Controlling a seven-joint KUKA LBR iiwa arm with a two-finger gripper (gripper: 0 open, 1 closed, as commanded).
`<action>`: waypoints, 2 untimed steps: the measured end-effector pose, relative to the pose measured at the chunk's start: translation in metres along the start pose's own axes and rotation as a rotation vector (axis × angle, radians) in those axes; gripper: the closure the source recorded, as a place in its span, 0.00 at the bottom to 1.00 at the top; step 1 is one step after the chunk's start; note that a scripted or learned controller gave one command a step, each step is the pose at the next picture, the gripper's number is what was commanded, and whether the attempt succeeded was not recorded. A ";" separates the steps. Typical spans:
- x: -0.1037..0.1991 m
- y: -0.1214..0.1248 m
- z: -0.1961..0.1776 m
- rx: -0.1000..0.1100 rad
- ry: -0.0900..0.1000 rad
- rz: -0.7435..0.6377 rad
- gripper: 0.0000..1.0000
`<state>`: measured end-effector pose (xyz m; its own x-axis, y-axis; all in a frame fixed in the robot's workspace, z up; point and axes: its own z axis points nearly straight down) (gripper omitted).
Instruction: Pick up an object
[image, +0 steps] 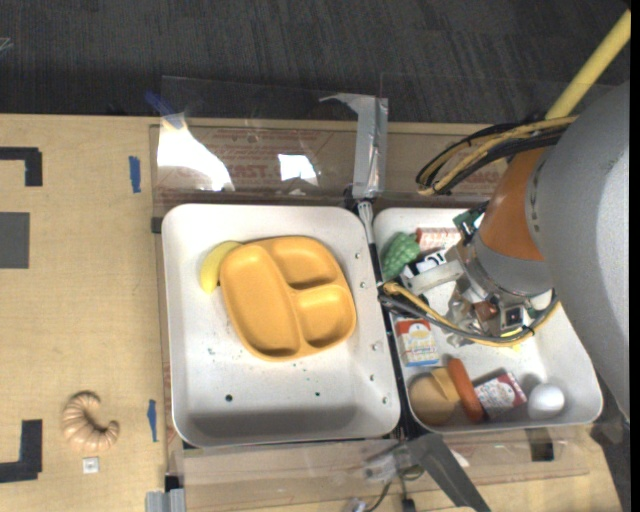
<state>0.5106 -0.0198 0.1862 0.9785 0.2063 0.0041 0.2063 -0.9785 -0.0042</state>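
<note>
Arm's wrist hangs low over the right shallow white bin (575, 350), gripper (487, 318) poised above its clutter of a small printed card packet (417, 342), tan bread roll (433, 392) and red sausage-shaped toy (460, 388), probably choosing a target; finger spread can't be told, nothing visibly held

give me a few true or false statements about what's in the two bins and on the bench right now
1. The orange divided tray lies in the left bin. True.
2. A yellow banana pokes out from under the tray's left edge. True.
3. The white ball sits in the left bin. False: it is in the right bin, near the front right corner.
4. The croissant lies inside the right bin. False: it rests on the bench, left of both bins.
5. The arm's hand is over the right bin. True.
</note>
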 end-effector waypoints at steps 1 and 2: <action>0.052 0.054 -0.147 -0.004 0.000 0.000 1.00; 0.033 0.036 -0.042 -0.001 -0.013 0.005 1.00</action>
<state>0.5503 -0.0487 0.2281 0.9795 0.2010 -0.0086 0.2010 -0.9796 -0.0035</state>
